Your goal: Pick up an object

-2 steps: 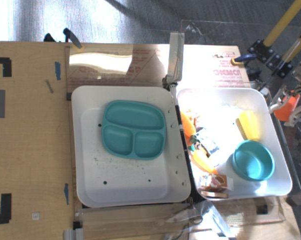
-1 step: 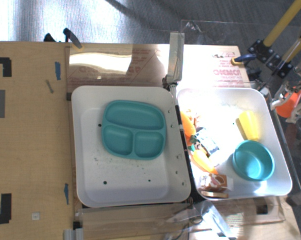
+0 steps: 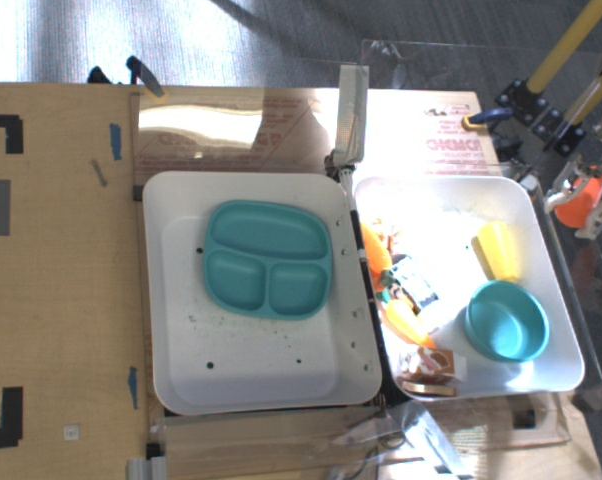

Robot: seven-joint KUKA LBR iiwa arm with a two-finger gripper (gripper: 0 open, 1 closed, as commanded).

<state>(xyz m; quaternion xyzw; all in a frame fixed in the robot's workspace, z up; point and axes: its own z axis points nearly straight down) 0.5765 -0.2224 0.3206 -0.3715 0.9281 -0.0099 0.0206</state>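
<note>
Cannot tell whether claw open or closed. Nothing seen gripped. At right edge, on the arm's side, an orange part (image 3: 581,200), too cropped to identify.

Nearest that side, inside right bin (image 3: 559,268): teal bowl (image 3: 506,320), upright, by the bin's near right corner; just beyond it, yellow block (image 3: 498,250), apart from the bowl.

Farther out, along the bin's left wall: a cluster of orange pieces (image 3: 377,253), a small grey-and-white item (image 3: 414,288) and a brown packet (image 3: 428,364), too glare-washed to name.

Farthest out, in left bin (image 3: 171,268): teal divided plate (image 3: 268,258), lying flat.
</note>
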